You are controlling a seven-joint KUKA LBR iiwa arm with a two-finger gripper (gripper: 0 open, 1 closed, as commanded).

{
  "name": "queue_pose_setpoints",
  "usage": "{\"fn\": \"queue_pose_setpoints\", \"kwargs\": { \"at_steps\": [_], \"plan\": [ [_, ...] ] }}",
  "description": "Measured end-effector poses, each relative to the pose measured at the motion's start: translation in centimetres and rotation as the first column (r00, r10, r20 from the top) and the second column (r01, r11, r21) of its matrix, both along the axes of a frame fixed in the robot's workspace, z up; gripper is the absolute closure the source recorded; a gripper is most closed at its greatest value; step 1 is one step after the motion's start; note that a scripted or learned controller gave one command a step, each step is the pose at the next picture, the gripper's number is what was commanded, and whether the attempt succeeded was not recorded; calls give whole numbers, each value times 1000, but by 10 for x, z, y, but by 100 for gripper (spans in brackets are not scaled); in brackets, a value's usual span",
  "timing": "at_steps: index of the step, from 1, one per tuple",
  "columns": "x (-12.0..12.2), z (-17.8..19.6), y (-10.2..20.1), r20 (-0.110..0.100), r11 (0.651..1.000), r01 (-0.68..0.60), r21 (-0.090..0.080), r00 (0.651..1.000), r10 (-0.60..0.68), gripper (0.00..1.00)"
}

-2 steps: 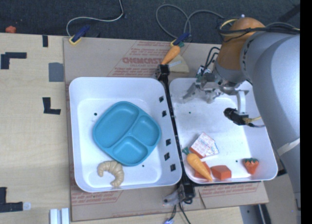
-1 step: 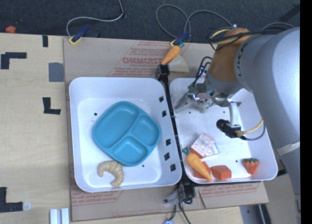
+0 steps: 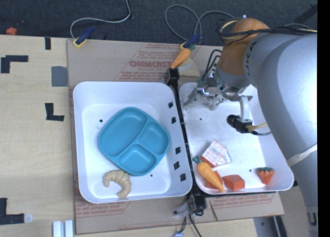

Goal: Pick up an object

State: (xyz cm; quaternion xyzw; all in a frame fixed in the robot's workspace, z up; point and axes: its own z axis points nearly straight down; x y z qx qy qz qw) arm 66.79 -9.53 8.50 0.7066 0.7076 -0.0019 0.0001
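Note:
My gripper [image 3: 205, 95] hangs over the far left part of the right bin [image 3: 242, 151], under the grey arm and its orange band [image 3: 242, 43]. Toward the bin's near side lie a white and red packet [image 3: 215, 154], an orange carrot [image 3: 210, 175], a red-orange block [image 3: 234, 182] and a small red strawberry-like piece [image 3: 265, 175]. All of them are well apart from the gripper, nearer the camera. I see nothing held in the gripper.
The left bin [image 3: 85, 128] holds a blue divided plate [image 3: 134, 140] and a tan croissant [image 3: 118, 182]. A second carrot [image 3: 180, 57] lies on the cardboard behind the bins. A black divider [image 3: 178, 128] runs between the bins. Cables trail behind.

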Motion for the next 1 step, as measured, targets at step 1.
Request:
{"fn": "queue_pose_setpoints", "kwargs": {
  "at_steps": [1],
  "plan": [
    [-16, 1, -6, 4, 1000, 0, 1, 1000, 0, 0]
  ]
}}
